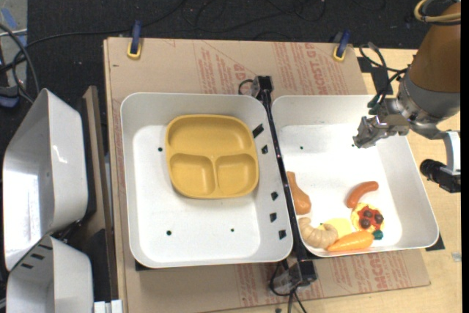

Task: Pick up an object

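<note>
Claw — grip state cannot be told — hangs above the right bin, toy foods clustered at its front — ready for a descent.

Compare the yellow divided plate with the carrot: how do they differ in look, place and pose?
The yellow divided plate is broad and three-sectioned, while the carrot is slim and tapered. The plate lies alone in the left bin; the carrot sits among other toy food in the right bin's near corner. The plate is dull yellow, the carrot orange. Both lie flat, away from the gripper.
</note>
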`<action>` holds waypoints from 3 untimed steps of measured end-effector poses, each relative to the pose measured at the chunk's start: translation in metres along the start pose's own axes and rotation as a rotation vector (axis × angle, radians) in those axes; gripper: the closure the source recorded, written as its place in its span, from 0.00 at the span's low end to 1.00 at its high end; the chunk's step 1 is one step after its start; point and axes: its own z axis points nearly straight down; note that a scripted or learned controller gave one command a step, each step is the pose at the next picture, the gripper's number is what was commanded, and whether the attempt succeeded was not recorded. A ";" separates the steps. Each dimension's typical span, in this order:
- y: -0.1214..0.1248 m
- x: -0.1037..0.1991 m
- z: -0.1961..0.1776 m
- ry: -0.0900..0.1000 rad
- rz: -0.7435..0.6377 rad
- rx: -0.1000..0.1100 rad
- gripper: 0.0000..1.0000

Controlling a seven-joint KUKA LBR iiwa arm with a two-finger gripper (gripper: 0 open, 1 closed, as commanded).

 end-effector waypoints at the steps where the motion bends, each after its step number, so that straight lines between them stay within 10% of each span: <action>1: -0.002 0.004 -0.062 0.000 -0.001 -0.001 1.00; 3: -0.028 0.113 -0.048 0.002 -0.004 0.006 1.00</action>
